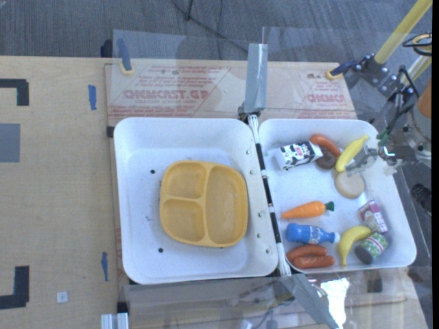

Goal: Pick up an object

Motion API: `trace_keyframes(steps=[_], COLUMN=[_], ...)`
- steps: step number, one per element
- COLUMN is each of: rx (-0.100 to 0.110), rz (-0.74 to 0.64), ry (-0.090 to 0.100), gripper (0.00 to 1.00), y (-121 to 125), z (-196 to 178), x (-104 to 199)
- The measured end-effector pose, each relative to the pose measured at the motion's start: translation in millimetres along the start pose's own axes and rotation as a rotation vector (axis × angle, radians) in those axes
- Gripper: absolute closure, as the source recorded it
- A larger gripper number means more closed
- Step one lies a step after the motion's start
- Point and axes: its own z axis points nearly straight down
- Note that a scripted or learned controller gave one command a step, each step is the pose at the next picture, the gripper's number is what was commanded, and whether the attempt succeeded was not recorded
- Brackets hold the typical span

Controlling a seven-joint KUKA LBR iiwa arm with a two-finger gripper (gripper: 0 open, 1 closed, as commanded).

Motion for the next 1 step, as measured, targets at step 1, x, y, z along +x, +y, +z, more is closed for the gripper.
trace_keyframes(steps=[1], rx=[-0.016], rz=[0.012], ry=[-0.005], gripper=[0.00], y=[45.5], z=[107.7], x=[33.4])
